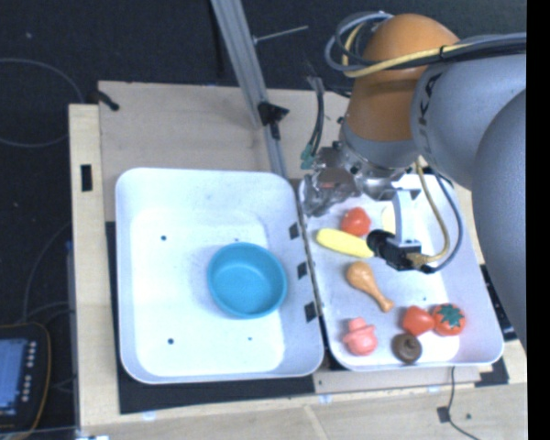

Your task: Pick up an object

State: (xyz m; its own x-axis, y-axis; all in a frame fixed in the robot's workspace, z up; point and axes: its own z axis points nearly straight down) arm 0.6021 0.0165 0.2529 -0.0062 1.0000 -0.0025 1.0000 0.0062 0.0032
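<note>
Two bins (142, 246), one bowl (247, 280), seven toys (368, 284)

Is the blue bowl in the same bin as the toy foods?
No, the blue bowl sits alone in the left bin, while the toy foods, such as the yellow banana, lie in the right bin.

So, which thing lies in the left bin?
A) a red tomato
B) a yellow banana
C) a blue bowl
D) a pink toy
C: the blue bowl sits alone on the floor of the left bin, while the food toys all lie in the right bin.
</note>
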